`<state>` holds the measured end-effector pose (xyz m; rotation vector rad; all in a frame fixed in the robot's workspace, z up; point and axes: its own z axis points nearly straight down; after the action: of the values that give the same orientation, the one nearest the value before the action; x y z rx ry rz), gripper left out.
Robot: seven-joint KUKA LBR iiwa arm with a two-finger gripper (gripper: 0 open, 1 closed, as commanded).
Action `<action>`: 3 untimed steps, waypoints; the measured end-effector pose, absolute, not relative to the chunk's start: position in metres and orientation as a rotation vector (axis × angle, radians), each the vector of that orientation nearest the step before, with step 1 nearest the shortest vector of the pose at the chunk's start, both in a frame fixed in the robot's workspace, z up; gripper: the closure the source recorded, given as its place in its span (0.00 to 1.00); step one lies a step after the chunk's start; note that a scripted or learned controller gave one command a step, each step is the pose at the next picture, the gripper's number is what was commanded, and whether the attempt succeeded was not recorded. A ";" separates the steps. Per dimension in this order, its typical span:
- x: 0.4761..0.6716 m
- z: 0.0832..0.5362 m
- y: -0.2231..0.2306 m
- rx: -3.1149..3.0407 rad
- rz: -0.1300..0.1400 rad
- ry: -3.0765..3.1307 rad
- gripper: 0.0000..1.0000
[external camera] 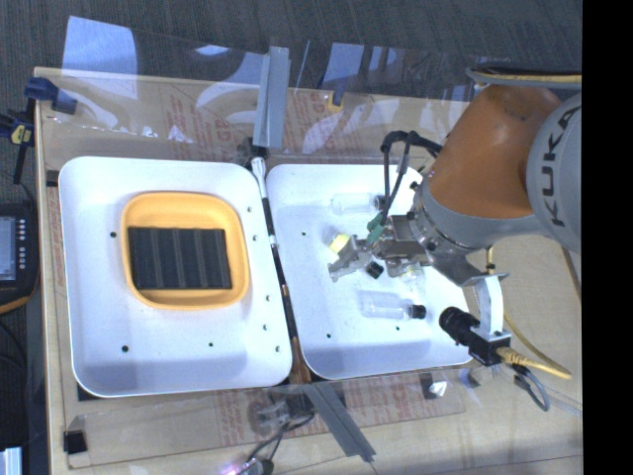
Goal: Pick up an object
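Observation:
My gripper [360, 262] is low in the middle of the right bin [307, 334], reached in from the right under the orange wrist band. A small yellow and white object [340, 242] lies right at its left tip, touching or nearly so. Just below the gripper is a clear vial with a black cap [388, 310], flat on the bin floor. A clear little bottle [351, 205] rests above it near the bin's far side. A green piece [376, 225] shows beside the wrist.
The left bin [89, 344] holds a yellow tray with a black slatted insert [181, 255]. A ridge [275, 265] separates the two bins. A black cylinder [465, 330] on the arm hangs over the right bin's lower right corner.

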<state>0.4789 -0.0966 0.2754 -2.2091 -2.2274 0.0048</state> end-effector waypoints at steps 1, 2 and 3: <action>0.512 0.252 -0.148 -2.105 0.003 -2.331 0.00; 0.547 0.186 -0.209 -2.024 0.004 -2.398 0.00; 0.598 0.091 -0.210 -1.935 0.003 -2.471 0.00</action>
<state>0.5982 -0.2096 0.0905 -1.9354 -2.4708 0.0033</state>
